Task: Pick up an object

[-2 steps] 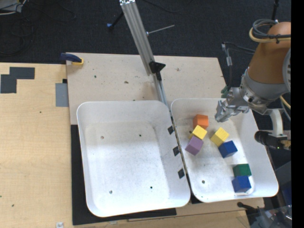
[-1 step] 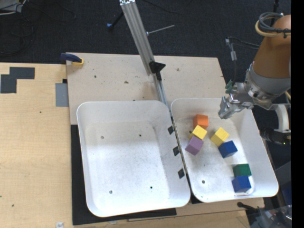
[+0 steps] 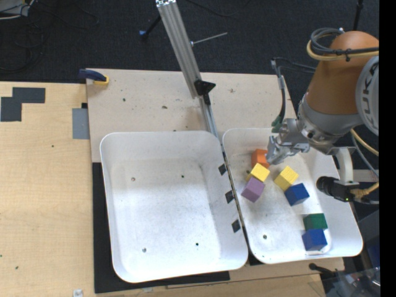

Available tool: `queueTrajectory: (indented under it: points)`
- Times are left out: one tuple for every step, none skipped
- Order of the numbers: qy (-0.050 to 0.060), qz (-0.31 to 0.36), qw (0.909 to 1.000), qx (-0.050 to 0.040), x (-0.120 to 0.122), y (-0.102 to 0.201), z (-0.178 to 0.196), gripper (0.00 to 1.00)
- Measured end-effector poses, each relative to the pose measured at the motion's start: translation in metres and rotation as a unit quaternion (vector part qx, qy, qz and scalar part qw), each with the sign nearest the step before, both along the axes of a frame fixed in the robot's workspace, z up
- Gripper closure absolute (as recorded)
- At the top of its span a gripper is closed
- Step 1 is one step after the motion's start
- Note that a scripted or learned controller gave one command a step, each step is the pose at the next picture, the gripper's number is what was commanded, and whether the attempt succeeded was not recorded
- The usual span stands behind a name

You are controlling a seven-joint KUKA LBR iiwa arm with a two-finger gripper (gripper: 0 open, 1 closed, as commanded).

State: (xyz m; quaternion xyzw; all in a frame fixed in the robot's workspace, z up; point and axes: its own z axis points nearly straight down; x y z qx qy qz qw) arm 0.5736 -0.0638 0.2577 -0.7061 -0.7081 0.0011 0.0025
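the task is at an early stage, as far as i can judge: no block is lifted. the gripper (image 3: 279, 150) hangs low over the right bin (image 3: 346, 247), just above the orange block (image 3: 260, 158), and it looks like the arm is aiming at this one. i cannot tell how the tool stands, because the wrist hides its end from this camera, and no block is visible inside it. what is left is to grip a block and raise it out of the bin.

all the blocks lie in the right bin. two yellow blocks (image 3: 260, 172) (image 3: 286, 177) sit just beside the orange one, with a purple block (image 3: 252, 190) touching the first yellow one and a blue block (image 3: 297, 193) touching the second. this tight group may be in the way of a clean grip. a green block (image 3: 315, 220) and another blue block (image 3: 314, 239) lie well apart, near the front corner. the left bin (image 3: 117, 166) has only small dark spots. a metal bar (image 3: 183, 48) leans over the wall between the bins.
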Motion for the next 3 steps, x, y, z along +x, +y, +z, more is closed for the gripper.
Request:
queueTrajectory:
  points:
    - [0.0, 0.001, 1.0, 0.0001, -0.019, 0.051, -0.008, 1.0]
    - [0.0, 0.001, 1.0, -0.0001, -0.022, 0.101, -0.024, 1.0]
    - [0.0, 0.001, 1.0, -0.0001, -0.039, 0.153, -0.032, 1.0]
